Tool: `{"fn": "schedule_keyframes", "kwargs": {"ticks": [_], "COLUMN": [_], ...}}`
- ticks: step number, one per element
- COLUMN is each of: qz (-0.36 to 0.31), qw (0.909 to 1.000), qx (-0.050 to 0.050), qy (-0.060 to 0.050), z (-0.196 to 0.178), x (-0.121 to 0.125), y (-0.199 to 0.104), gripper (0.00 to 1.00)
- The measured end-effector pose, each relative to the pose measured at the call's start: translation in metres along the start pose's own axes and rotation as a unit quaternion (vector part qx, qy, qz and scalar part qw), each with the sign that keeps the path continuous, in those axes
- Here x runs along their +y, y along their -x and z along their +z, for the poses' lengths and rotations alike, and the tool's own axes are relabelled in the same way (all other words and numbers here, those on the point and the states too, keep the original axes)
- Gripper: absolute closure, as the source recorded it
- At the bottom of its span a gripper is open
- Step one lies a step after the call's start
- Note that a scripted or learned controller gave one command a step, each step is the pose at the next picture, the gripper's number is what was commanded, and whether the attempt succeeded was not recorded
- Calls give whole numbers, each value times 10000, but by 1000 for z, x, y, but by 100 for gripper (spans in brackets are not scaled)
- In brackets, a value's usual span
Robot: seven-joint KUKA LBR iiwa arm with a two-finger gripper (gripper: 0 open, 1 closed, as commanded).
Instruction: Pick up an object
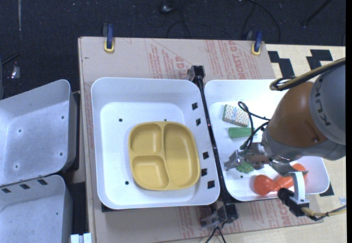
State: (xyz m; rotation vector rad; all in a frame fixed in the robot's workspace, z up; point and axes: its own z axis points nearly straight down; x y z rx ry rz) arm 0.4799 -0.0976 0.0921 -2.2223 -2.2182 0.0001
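Green object (245,168) at gripper (237,161), grip unclear.

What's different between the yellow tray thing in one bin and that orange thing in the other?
The yellow divided plate is large, flat and split into three compartments; the orange object is much smaller and rounded with a narrower end. The plate lies alone in the middle of the left bin; the orange object lies at the near edge of the right bin, partly under the arm, among other small items. Both look like plain plastic.

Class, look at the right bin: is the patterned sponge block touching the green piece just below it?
Cannot tell. In the camera view the sponge block sits right above the green piece; no plain gap or contact shows.
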Motion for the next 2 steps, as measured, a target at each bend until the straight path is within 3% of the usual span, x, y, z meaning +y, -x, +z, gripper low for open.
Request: {"fn": "schedule_keyframes", "kwargs": {"ticks": [1, 2], "qz": [6, -19], "qw": [10000, 10000], "qx": [1, -10], "qy": [1, 22], "z": [-10, -72], "x": [0, -2], "y": [0, 1], "gripper": [100, 100]}}
